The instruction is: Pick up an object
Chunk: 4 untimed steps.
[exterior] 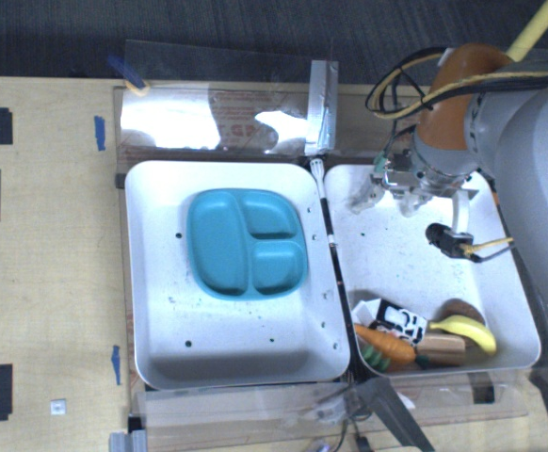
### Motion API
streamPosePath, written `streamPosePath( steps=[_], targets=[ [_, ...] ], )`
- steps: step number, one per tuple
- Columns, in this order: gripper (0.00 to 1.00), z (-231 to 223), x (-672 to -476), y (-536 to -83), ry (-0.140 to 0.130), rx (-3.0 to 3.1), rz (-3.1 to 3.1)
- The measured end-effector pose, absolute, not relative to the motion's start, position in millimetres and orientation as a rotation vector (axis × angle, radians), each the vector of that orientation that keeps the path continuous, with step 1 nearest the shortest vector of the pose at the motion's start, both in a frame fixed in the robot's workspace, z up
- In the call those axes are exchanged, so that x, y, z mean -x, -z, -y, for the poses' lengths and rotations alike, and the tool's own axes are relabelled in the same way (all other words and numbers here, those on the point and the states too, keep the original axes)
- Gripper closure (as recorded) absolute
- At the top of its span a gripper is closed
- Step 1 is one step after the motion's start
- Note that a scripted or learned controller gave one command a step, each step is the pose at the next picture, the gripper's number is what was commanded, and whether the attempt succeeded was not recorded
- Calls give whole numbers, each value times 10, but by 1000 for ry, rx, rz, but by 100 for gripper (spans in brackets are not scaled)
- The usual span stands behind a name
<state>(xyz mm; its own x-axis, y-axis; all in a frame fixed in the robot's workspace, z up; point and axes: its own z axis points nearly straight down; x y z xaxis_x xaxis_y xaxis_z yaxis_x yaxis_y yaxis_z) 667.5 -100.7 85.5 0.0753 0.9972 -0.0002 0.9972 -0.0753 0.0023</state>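
Two bins: left bin [152, 281] and right bin [415, 271], shallow and white, side by side with their inner rims touching along a central divide.
Left bin contents: one blue sectioned plate [248, 243], lying flat near the middle, well apart from all walls.
Right bin contents: a cluster in the near corner (the candidates for picking): a yellow banana [468, 333], a carrot [387, 347], a black-and-white patterned item [401, 322], a brown rounded piece [461, 310] behind the banana, and a tan block [442, 349]. These touch or overlap one another.
Arm: grey, with the orange band [469, 69], reaching in from the right over the far end of the right bin.
Gripper: gripper [394, 194] hangs above the far part of the right bin with its two fingers spread apart and nothing between them.
Step in hand: judged to be the approach; nothing is grasped yet, and the gripper sits well apart from the cluster.
Next move calls for: travel toward the near corner, then a descent onto one item. The banana, lying on top at the cluster's outer side, looks the most exposed.
Edges: the cluster crowds the near wall and the divide (little finger room on those sides).
Open room: the middle of the right bin's floor is bare, giving a free path from gripper to cluster.
Risk: packed neighbours may be nudged or pinched together.
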Motion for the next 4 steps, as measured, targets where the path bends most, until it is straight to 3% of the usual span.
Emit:
streamPosePath(
  steps=[1,2,3,4],
  targets=[
    [0,1238,-5931,-871,-2,-1930,-2475],
    [0,1069,-6282,-865,-5,-2145,-2291],
    [0,1145,-5463,-877,-4,-1960,-2452],
    [0,1321,-5984,-868,-4,-2058,-2368]
  ],
)
